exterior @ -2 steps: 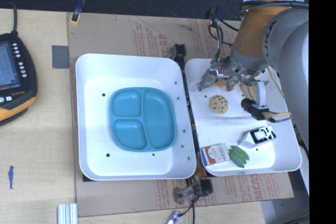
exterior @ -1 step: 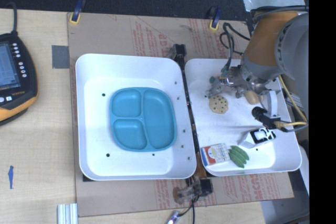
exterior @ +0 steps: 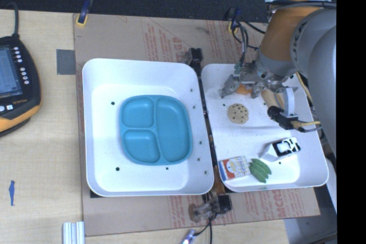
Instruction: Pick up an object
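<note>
Cookie [exterior: 238, 113] lies untouched in the right bin [exterior: 303, 175]; gripper [exterior: 243, 86] hovers beside an orange piece [exterior: 245, 89], jaws' state unclear, nothing lifted.

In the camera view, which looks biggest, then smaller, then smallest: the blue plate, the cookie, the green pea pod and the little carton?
1. Blue divided plate, by far the largest.
2. Small carton.
3. Cookie and green pea pod look about alike, so I won't rank them.
</note>
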`<move>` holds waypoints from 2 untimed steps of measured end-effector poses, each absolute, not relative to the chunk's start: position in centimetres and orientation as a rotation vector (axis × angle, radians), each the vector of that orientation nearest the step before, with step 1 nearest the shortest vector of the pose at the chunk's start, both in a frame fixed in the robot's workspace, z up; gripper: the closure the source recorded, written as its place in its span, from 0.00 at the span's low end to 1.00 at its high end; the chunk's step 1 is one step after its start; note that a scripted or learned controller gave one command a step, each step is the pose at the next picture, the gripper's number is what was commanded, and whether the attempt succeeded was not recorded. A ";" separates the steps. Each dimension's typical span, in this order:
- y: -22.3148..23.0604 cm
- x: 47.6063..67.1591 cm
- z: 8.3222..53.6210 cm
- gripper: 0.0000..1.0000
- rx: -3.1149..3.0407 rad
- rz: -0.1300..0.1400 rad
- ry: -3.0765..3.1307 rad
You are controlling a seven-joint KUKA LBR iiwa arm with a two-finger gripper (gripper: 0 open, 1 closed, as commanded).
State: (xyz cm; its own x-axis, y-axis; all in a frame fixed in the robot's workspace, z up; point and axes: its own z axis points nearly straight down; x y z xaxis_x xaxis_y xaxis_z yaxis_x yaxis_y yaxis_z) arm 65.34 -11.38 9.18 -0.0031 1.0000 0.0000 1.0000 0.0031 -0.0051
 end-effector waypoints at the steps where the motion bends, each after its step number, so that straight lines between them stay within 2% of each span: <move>1: -11.4 60.0 9.2 0.00 -2.214 0.007 -2.225; 2: -11.5 60.1 10.4 1.00 -2.212 0.006 -2.229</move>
